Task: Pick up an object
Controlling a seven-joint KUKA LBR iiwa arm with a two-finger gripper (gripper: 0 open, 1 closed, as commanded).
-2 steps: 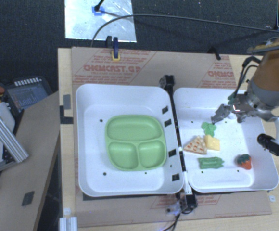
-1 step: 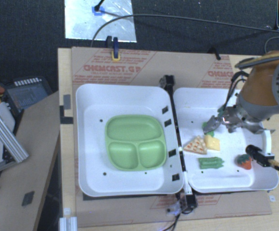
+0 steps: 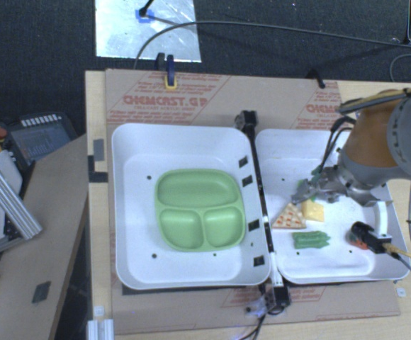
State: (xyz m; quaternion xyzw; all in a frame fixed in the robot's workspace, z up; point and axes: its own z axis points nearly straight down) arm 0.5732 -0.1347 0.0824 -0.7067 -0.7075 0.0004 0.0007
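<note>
Reaching down into the right bin

The arm hangs low over the cheese block and pizza slice, centre right. We cannot tell whether its grip is open or holds anything. Next, we judge: close squarely, lift.

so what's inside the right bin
The right bin holds a triangular pizza-like wedge, a yellow block and a green piece. The gripper and arm cover the bin floor beneath them, so anything there is hidden.
</note>
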